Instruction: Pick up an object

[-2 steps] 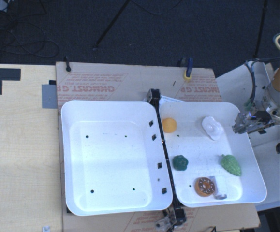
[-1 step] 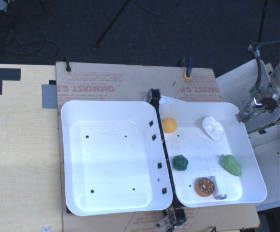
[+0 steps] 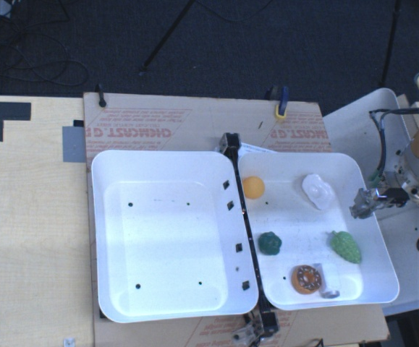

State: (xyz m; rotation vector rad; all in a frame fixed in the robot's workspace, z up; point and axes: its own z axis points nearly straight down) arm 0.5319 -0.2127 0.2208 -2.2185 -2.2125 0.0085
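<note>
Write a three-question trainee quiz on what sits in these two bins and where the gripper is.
1. True or false: the orange ball lies in the right bin, close to the divider between the bins.
2. Which item lies nearest the right bin's front edge? A) dark green object B) doughnut C) white object
3. Fill in: the gripper sits at the right bin's ____ rim, level with the white object.

Key
1. True.
2. B.
3. Right. It is beside the light green object's end of the bin, above none of the items.
</note>
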